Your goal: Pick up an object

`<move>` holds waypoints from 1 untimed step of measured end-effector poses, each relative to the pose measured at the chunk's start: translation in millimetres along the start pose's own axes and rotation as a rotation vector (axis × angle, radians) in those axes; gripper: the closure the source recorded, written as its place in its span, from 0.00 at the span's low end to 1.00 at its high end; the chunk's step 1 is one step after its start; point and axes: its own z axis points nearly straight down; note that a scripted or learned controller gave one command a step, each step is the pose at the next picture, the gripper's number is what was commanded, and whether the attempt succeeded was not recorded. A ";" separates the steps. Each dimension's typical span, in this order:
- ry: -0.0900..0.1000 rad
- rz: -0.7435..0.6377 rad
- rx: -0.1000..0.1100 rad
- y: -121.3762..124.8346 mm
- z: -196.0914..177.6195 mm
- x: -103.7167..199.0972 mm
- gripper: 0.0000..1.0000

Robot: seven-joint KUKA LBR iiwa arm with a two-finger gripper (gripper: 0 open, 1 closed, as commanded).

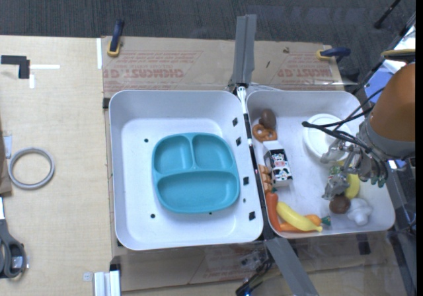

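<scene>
Both bins [125,176] look like smooth white plastic with a slight sheen. The divided teal plate [196,172] is plastic too — matt. The bench [59,103] is pale wood grain, and printed brown cardboard [165,67] lies under the bins. The gripper [337,179] reads as bare metal — dull grey.

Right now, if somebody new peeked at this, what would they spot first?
Probably the big blue divided plate, sitting alone in the left bin. Next, the right bin crowded with toy food, like the yellow banana near its front edge, and the gripper reaching down into it from the right.
</scene>
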 end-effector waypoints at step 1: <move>0.002 -0.007 -0.001 -46.1 27.4 13.3 0.00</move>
